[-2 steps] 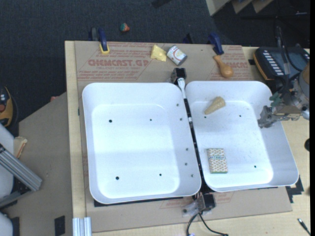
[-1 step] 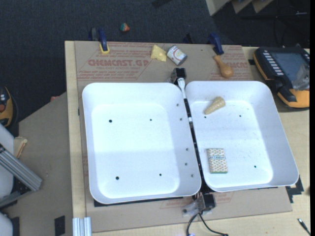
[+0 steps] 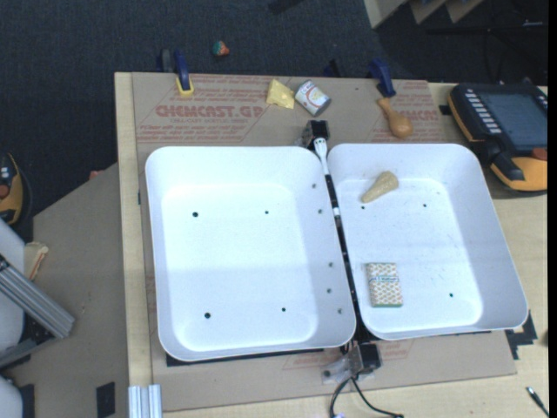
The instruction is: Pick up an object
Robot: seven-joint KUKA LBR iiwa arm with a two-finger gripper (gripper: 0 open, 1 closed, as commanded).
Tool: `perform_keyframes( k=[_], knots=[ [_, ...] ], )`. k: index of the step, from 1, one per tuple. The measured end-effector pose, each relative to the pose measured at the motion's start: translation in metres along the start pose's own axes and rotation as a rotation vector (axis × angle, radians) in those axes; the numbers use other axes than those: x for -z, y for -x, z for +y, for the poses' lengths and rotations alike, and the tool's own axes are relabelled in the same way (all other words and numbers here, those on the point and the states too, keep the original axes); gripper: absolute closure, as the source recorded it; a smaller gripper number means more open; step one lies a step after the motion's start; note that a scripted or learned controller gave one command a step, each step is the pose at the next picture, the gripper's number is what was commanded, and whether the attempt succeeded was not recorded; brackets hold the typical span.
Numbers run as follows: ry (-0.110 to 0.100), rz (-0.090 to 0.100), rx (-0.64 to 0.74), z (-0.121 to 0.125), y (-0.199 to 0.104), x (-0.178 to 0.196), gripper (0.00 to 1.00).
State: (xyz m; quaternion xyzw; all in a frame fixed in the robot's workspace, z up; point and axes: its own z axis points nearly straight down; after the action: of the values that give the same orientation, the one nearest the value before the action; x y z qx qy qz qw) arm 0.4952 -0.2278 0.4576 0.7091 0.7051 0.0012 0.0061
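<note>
Right bin [image 3: 487, 233] with tan cone [image 3: 379, 186] and patterned packet [image 3: 384, 285] well apart, gripper state cannot be told

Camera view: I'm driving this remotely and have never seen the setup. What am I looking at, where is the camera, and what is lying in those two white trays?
This is a single fixed camera above a bench, looking down at a slant. The two shallow white bins sit side by side on a brown board: the left bin and the right bin. A robot arm with a two-finger gripper normally reaches in from the right to pick things up. In the right bin lie a tan cone-shaped object near the far side and a small patterned packet nearer the camera. Behind the bins, on the board, are a yellow piece, a small white box and a tan wooden-looking piece. Blue clamps grip the board's far edge. A dark handheld control unit rests at far right.
</note>
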Motion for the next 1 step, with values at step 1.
perform_keyframes(
  k=[1],
  knots=[
    [0.002, 0.002, 0.008, -0.0155, -0.0195, 0.0841, 1.00]
  ],
)
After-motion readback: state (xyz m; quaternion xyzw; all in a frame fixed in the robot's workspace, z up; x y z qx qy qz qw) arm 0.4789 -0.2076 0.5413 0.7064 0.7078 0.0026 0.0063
